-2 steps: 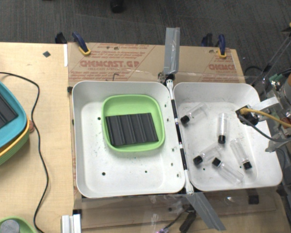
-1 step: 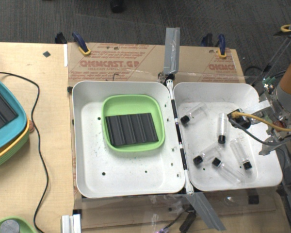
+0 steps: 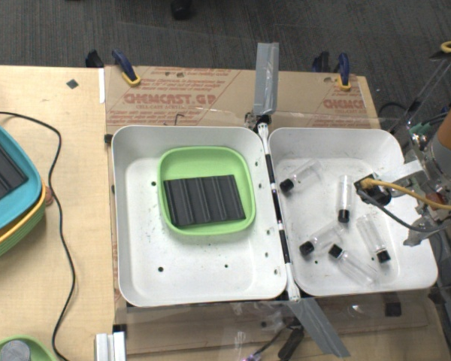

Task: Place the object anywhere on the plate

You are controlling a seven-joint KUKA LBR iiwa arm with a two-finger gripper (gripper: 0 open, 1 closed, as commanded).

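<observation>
**A:** In the camera view, where is the thing to be moved?

**B:** In the right-hand shallow white bin (image 3: 338, 145). Five small clear plastic vials with black caps (image 3: 344, 196) lie scattered on its floor, all on their sides. The task does not say which one, and I judge any would do.

**A:** And the goal?

**B:** The green square plastic plate (image 3: 165, 179) sits in the left-hand shallow white bin (image 3: 203, 265), toward its back. A dark ribbed mat (image 3: 207, 200) lies flat across its middle. No vial is on it, so the placing is not yet done.

**A:** The gripper?

**B:** The gripper (image 3: 430, 215) hangs at the right bin's far right side, at the view's right edge. It is near the nearest vial (image 3: 373, 235), which lies closest to that wall. Whether it is wide, narrow or holding anything I cannot tell.

**A:** How will a vial handle?

**B:** Light and stiff, I'd guess, but smooth and round, so it may roll or squirt out of a pinch. I would take it across the middle of the clear barrel, square to its long axis, rather than at the cap end. The clear wall is hard to make out against the white floor, which may spoil the aim. On the plate, the mat's ribs should stop it rolling.
</observation>
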